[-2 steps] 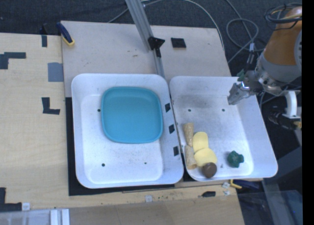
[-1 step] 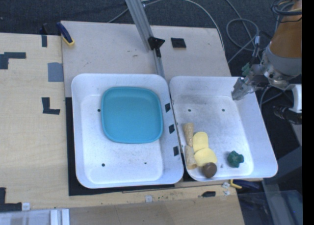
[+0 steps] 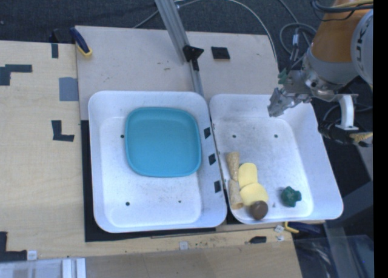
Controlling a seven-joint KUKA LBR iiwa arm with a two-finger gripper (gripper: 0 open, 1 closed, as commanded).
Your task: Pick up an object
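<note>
My gripper (image 3: pixel 274 109) hangs over the far edge of the right bin (image 3: pixel 315 149), near its back right corner, with nothing visible between its tips. Along the near side of that bin lie a yellow block (image 3: pixel 248 183), a tan cone-shaped piece (image 3: pixel 233 178), a small brown round object (image 3: pixel 259 210) and a dark green lump (image 3: pixel 290 195). All of these sit well below the gripper in the camera view, apart from it.
The left bin (image 3: pixel 106 168) holds a blue square plate (image 3: pixel 162 142). A grey metal pole (image 3: pixel 176 25) slants across the bench behind the bins. Cables run at the back right near the arm (image 3: pixel 339 34).
</note>
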